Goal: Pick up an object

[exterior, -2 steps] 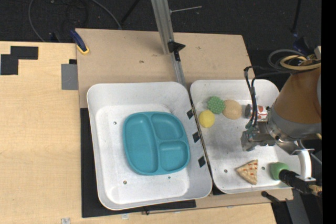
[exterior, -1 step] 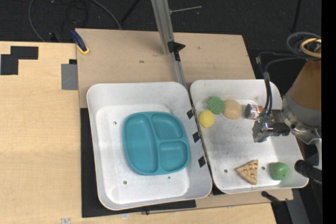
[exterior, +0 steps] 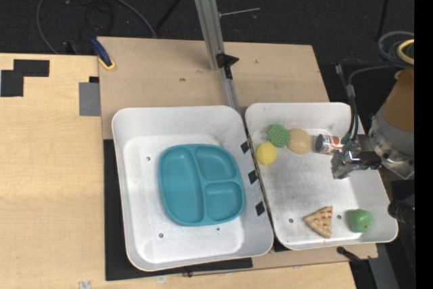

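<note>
Pizza slice [exterior: 320, 220], tip pointing left

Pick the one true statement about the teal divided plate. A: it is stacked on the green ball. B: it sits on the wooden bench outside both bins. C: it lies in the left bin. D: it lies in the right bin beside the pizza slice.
C: the teal divided plate lies flat in the left bin, while the pizza slice and green ball lie in the right bin.
</note>
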Controlling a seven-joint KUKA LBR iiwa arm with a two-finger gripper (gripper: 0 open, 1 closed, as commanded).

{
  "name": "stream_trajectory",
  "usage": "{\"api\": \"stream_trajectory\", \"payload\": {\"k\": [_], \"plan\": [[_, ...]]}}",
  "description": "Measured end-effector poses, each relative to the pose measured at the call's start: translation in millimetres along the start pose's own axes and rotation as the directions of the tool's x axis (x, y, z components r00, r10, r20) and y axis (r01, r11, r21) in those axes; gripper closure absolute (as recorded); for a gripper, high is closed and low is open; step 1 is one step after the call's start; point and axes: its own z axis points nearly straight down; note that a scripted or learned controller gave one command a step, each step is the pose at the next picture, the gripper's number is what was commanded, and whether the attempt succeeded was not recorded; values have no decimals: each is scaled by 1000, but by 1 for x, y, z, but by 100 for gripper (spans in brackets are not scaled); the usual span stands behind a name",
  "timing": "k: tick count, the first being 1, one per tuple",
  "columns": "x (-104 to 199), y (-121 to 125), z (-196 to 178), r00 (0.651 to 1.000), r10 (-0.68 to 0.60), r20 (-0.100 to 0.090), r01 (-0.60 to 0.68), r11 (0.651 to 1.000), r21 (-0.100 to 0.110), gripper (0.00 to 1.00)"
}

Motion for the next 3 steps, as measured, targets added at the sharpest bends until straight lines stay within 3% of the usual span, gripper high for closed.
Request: {"api": "stream_trajectory", "payload": {"k": [1, 3], "plan": [[53, 17, 13, 1000, -4, -3, 4, 1000, 5, 100], [160, 48, 5, 1000, -5, -2, 5, 1000, 2, 100]]}}
